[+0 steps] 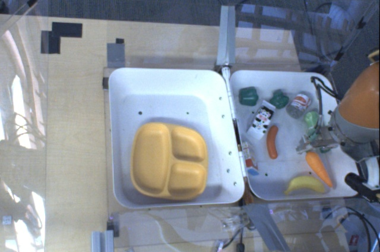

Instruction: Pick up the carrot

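I'm reaching in from the right over the right bin (259,185), and my gripper (314,142) sits low just above the thick end of the carrot (319,168). How it is set I cannot tell from this angle; the metal parts blur together there. The carrot lies on the bin floor near the right side, orange, its tip slanting down toward the near right corner. Nothing shows it lifted. Just below it lies a yellow banana (306,185) along the near wall. Left of my gripper a reddish sausage (272,142) lies upright in the view, with a small white carton (262,119) above it. Further back sit two dark green pieces (248,95), a can (298,103) and a pale green item (311,120). In the left bin (160,87), a yellow divided tray (169,160) rests.
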Available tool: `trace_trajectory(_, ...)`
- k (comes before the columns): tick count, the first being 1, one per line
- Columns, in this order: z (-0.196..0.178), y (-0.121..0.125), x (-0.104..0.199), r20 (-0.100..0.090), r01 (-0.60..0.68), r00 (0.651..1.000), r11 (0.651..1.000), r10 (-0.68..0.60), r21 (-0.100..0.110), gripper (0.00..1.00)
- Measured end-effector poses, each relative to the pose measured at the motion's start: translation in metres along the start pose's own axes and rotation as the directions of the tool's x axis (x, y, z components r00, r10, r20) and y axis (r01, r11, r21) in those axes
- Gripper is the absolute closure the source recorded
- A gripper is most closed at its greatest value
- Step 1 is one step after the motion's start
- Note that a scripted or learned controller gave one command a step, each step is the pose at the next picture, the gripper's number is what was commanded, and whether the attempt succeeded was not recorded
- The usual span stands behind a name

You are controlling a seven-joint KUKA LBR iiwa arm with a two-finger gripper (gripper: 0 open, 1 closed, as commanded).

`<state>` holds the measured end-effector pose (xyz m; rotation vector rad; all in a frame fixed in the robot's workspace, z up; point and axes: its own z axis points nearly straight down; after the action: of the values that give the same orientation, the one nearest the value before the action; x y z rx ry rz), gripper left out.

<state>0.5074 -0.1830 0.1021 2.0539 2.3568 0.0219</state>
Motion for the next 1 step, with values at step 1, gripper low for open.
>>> trace_trajectory(1, -0.0881, -0.0109, 0.0470, 0.000, -0.076, 0.997, 0.997, 0.076, 0.015, 1.00)
